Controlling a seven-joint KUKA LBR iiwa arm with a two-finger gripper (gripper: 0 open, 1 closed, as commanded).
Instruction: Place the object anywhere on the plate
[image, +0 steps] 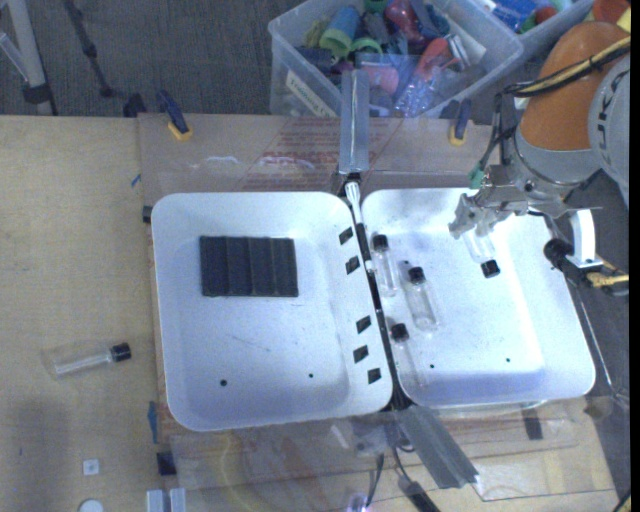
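Vial (484, 250) (clear, black cap lowermost) pinched between the narrowed fingers of the gripper (478, 228), upper right of frame, over the right bin (560, 370). Long axis steep, cap toward lower right. Dark plate (249, 266) well apart to the left, inside the left bin (180, 380).

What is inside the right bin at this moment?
The right bin holds two clear vials with black caps near its left side, plus a small black cap below the hand. Whatever lies under the hand is covered.
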